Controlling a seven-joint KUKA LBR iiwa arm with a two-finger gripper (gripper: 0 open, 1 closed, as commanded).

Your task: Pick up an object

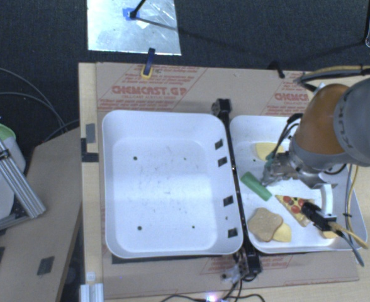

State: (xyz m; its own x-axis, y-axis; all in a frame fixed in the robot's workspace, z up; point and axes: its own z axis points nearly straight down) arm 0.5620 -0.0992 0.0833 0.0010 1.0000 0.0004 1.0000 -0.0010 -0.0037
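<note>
My fingers (270,172) low in right bin (248,131), whether spread or pressed together: cannot tell. Green block (256,186) just beside them, near bin's left wall. Pizza slice (296,207), bread slice (265,223) nearby.

Even overhead light, soft focus, faint shadows.

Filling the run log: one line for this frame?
arm: over right white bin | gripper: above green oblong block | grasp: none seen | nearby: pizza-slice toy, bread-slice toy
</note>
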